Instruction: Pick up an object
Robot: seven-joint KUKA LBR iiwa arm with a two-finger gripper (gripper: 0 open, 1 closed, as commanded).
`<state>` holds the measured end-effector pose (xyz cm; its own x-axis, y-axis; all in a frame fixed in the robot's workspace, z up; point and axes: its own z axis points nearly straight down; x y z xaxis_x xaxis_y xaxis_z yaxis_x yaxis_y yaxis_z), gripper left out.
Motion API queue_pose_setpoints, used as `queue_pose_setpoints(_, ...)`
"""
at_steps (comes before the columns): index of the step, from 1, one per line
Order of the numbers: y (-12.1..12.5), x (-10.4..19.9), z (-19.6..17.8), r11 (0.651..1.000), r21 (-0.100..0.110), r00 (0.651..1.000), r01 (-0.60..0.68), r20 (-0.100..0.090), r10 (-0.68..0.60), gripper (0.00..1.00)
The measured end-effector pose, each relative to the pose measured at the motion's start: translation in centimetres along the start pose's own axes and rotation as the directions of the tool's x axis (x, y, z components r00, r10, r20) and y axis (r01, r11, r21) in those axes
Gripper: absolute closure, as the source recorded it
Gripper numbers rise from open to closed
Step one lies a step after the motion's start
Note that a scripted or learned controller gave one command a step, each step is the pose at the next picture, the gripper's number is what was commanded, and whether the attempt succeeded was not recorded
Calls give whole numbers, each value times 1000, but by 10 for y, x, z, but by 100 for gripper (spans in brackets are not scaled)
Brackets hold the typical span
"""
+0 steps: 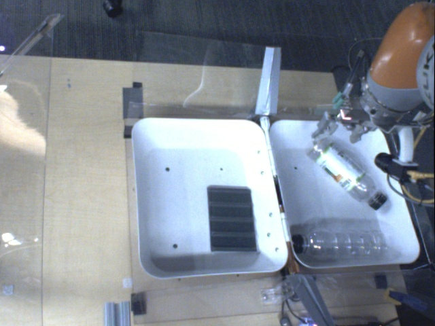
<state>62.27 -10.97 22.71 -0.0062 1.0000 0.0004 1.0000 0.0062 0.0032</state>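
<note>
1. From my seat I see the arm (405, 53) reaching in at 3 o'clock, with the hand (338, 128) over the far part of the right bin (408, 246), just above one end of a small clear bottle (346, 174).
2. The hand's fingers stand apart, one on each side of the bottle's upper end. Nothing is clamped between them that I can make out, so I count nothing as held.
3. The small clear bottle lies on its side in the right bin, slanting from 11 o'clock, under the hand, to its dark cap at 5 o'clock.
4. A larger clear bottle (343, 243) lies along the bin's near wall at 6 o'clock, apart from the small one.
5. The left bin (153, 182) carries a dark ridged block (231, 218) toward its 5 o'clock corner.
6. Risk, as I judge it: the bottle is round and slick, and the hand sits near its end, not its middle. A close there could squeeze it out sideways or let it tip and slide free on lifting.
7. The bin's far wall is close; a low descent might clip it.
</note>
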Motion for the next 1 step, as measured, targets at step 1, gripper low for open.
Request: queue_pose_setpoints(1,26,-55,115,985,-1,985,172,1,-172,0)
